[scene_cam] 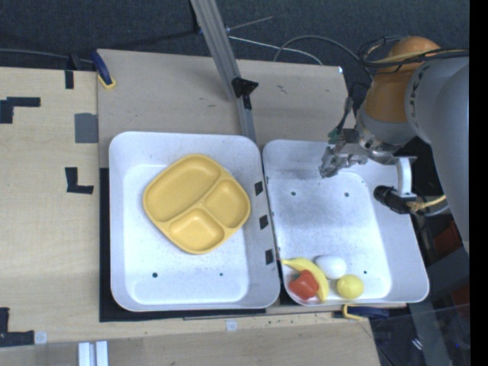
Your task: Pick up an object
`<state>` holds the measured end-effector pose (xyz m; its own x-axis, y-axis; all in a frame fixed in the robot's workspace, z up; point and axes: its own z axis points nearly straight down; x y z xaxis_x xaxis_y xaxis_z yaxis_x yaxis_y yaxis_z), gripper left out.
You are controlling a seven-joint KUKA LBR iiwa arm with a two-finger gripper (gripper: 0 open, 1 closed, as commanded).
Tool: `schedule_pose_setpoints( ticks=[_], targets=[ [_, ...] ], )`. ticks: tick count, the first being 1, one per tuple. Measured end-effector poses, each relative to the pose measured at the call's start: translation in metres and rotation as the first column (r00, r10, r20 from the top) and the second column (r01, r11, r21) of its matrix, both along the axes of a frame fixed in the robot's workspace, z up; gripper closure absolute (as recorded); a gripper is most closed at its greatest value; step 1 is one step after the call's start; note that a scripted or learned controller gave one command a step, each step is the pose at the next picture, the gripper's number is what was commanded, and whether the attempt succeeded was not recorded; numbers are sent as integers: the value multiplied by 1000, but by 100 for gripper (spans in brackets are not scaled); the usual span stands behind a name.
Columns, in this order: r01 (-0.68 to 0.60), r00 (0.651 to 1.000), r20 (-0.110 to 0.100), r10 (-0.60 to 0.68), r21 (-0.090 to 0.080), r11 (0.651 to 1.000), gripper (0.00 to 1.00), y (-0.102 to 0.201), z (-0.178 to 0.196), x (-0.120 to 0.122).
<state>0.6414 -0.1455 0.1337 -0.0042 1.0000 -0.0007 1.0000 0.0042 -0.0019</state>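
Objects to pick sit crowded in the right bin at its 6 o'clock corner: a banana, a red piece, a white egg-like ball and a yellow ball, touching or nearly so. Our gripper hangs at the bin's 12 o'clock, well apart from them and carrying nothing; we cannot tell its spread. We judge the wall and tight cluster may block a finger, and round pieces could roll away.

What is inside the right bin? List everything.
The right bin holds a yellow banana, red piece, white egg-like ball and yellow ball. Anything under them is hidden.
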Motion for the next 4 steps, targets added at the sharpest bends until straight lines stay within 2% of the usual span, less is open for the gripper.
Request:
schedule_pose_setpoints(
  ticks=[2, 3, 4],
  targets=[
    [2, 1000, 6, -2, 0, 1000, 100, 2, 90, 10],
    [-1, 1000, 0, 1, 2, 1000, 100, 48, 83, 8],
    [-3, 1000, 1, 3, 3, 1000, 100, 107, 85, -3]
  ],
)
